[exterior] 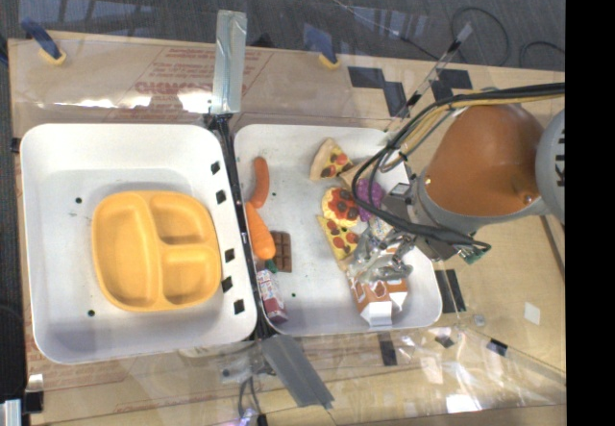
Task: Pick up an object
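The right bin (307, 313) holds toy food. A sausage (259, 179) and a carrot (260, 232) lie along its left wall, with a chocolate bar (281, 251) and a small can (272, 296) below them. Two pizza slices (332, 162) (339, 217) lie in the middle. A small carton (379, 299) sits near the bin's front right corner. My gripper (382, 256) hangs low over the right side of the bin, just above the carton and beside the lower pizza slice. A purple item (373, 195) peeks out by the wrist.
The left bin (58, 318) holds a yellow divided plate (154, 248). Cables (423, 116) run from the arm across the bin's back right corner. A strip of grey tape (229, 59) stands at the divide between the bins.
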Tool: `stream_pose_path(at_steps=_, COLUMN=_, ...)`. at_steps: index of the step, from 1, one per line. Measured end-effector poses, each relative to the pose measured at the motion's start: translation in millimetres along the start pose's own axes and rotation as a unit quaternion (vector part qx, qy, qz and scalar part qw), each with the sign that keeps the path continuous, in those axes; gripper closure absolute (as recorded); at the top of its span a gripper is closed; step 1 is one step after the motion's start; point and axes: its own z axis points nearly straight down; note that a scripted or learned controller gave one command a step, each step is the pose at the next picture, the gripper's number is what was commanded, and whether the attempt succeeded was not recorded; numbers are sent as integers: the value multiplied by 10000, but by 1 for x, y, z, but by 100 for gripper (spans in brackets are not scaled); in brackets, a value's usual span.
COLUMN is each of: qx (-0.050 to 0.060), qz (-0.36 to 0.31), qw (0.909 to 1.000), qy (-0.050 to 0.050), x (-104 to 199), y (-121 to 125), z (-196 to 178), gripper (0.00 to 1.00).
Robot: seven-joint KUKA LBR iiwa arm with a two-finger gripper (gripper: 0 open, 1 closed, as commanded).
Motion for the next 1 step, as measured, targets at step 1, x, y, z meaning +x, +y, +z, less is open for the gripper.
stream_pose_path(at_steps=1, qx=-18, qz=602, qw=9982, qy=4, x=-88, y=53, z=27, gripper=100)
